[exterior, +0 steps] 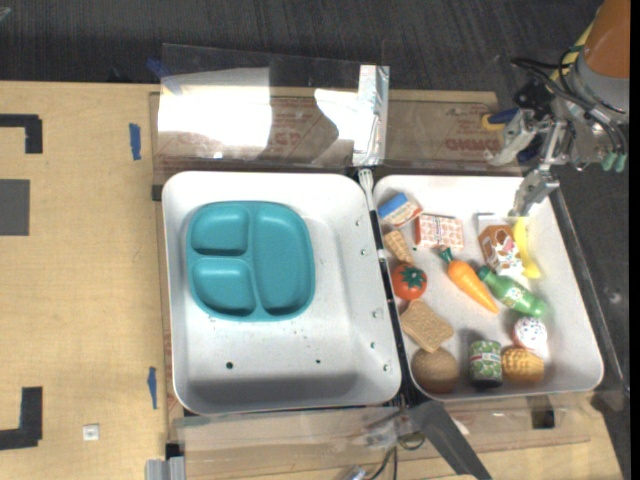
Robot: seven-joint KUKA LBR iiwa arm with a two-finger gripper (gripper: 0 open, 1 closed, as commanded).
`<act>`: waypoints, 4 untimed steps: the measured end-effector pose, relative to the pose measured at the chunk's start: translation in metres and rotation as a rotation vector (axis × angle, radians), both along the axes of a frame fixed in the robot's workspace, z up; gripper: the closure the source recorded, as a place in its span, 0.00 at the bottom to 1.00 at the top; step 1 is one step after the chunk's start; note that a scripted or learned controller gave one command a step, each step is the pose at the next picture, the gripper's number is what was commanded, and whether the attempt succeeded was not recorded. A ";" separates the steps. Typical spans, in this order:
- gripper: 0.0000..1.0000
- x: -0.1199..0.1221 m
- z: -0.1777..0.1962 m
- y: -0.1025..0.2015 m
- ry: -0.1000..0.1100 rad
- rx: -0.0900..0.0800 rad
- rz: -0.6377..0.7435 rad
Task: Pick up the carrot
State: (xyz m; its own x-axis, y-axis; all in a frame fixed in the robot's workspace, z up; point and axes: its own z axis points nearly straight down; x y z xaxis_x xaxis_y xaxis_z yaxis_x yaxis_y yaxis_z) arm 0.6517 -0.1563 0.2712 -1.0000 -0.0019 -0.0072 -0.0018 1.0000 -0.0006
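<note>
The fingers hang at the upper right corner of the right-hand shallow white bin, a thin metallic pair drawn close together with nothing between them; how far apart the tips stand is too fine to tell. Above them the grey arm with its orange band reaches in from the right.

The small orange toy carrot with a green top lies near the middle of that bin, below and to the left of the fingers, slanted with its green end up-left. It is tightly hemmed in: a green toy bottle sits just beside its lower right, a yellow banana-like piece and a brown-and-white packet lie just beside it toward the fingers. A descent slightly off line would likely close on one of these neighbours, or nudge the carrot sideways so it slips out.

Also in this bin are a red toy tomato, a tan cracker, a green can and a brown round piece. The left-hand white bin holds a teal divided plate.
</note>
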 end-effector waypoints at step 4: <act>1.00 -0.079 -0.158 -0.002 0.000 -0.001 0.112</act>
State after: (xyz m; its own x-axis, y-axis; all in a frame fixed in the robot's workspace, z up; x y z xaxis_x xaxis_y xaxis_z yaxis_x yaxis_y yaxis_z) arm 0.5730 -0.1584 0.1132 -0.9935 -0.1133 -0.0069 -0.1133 0.9936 -0.0011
